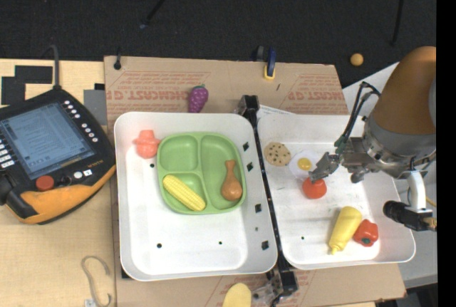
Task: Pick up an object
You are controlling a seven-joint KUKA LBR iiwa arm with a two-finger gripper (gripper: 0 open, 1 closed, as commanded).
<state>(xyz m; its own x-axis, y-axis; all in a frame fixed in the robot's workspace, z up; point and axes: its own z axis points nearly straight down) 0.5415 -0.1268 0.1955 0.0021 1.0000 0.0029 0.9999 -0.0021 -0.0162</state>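
Note:
In the right bin lie a red tomato, a round cookie, a small yellow piece, a yellow mustard bottle and a red pepper. My gripper reaches in from the right and hangs just above and to the right of the tomato, close to the small yellow piece. Whether it touches the tomato is unclear from this angle.
The left bin holds a green divided plate with a corn cob and a drumstick, plus a pink toy. A purple grape bunch lies behind the bins. A teach pendant sits at left.

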